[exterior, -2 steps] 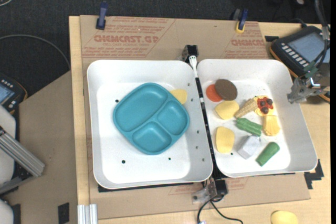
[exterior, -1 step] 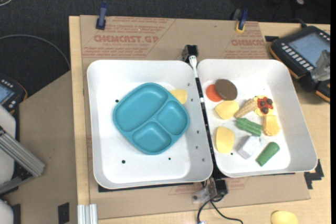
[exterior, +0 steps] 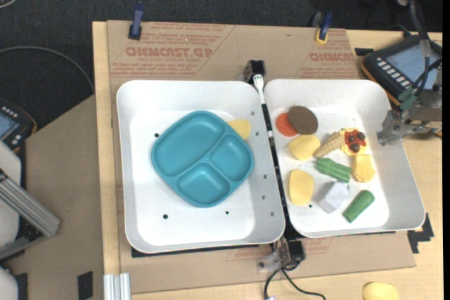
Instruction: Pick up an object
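Approach stage: nothing picked yet, gripper (exterior: 391, 131) at the right bin's (exterior: 401, 221) right rim.
Jaws look empty; apart or together, cannot tell. Candidate objects cluster mid right bin: brown disc (exterior: 303, 119), green pepper (exterior: 358, 206), grey block (exterior: 332, 197). Left bin (exterior: 140, 214) holds the blue tray (exterior: 202, 158). Next, in my judgement: swing inward, centre over one piece, descend.

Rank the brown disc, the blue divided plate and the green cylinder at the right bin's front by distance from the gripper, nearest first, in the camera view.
From the gripper at the right bin's right rim:
1. Green cylinder, front of the right bin.
2. Brown disc, back of the right bin; only slightly farther.
3. Blue divided plate, left bin.
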Controlling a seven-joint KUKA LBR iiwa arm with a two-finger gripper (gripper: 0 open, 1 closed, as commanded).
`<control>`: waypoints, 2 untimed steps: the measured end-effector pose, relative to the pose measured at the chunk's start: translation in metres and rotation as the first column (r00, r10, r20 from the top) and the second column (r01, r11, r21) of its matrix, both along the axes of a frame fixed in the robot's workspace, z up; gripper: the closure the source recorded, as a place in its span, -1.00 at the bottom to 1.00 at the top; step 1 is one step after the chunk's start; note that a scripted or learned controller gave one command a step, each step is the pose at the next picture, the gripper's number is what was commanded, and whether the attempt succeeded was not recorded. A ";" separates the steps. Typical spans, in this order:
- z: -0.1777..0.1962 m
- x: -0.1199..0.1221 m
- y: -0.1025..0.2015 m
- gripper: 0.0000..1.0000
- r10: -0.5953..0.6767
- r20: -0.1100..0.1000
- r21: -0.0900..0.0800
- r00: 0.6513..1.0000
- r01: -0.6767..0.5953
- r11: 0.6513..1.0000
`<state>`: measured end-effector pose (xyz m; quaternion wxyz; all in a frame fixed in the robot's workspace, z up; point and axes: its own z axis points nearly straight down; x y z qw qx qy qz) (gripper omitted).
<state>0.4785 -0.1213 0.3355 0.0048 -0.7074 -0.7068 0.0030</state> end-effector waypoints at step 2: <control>0.016 0.000 0.052 1.00 0.001 0.000 -0.001 1.000 -0.001 1.000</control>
